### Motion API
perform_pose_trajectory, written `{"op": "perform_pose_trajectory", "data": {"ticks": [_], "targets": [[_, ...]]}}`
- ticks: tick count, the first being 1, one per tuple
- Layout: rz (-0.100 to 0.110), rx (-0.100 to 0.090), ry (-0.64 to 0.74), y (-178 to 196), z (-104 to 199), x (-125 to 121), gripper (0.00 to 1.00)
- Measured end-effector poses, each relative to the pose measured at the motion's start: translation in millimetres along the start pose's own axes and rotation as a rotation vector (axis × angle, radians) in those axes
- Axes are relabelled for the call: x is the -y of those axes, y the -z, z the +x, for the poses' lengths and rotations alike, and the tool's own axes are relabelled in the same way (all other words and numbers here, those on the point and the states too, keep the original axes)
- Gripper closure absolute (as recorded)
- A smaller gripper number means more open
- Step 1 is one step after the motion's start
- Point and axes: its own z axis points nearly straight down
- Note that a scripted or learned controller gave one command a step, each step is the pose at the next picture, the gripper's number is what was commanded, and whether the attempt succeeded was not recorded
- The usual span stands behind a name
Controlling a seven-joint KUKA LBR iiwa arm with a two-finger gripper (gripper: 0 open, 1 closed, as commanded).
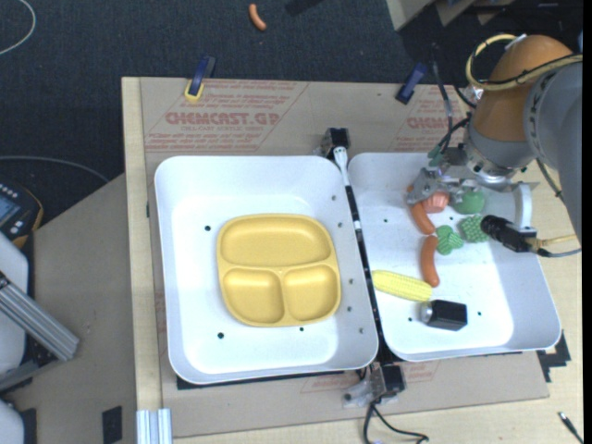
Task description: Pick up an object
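Observation:
My gripper (433, 189) hangs low over the far part of the right bin (527, 313), under the grey wrist with its orange band. Just below it lies a short orange sausage (422, 215), with a reddish piece (437, 201) right at the gripper's tip. Whether anything is held is hidden by the wrist. A second orange sausage (429, 261) lies nearer the middle of the bin. Green leafy pieces (450, 240) sit beside it, and another green piece (470, 200) lies under the wrist. A yellow corn cob (401, 285) and a black block (448, 314) lie toward the front.
The left bin (185, 248) holds a yellow divided plate (277, 268). A dividing rim (356, 239) runs between the two bins. A small orange item (257, 16) lies on the dark floor beyond the bench.

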Motion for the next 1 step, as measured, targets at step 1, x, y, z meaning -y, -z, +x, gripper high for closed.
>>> {"op": "perform_pose_trajectory", "data": {"ticks": [1], "targets": [[-0.013,0.001,0.001,59.1,2.1,-10.8,1.0]]}}
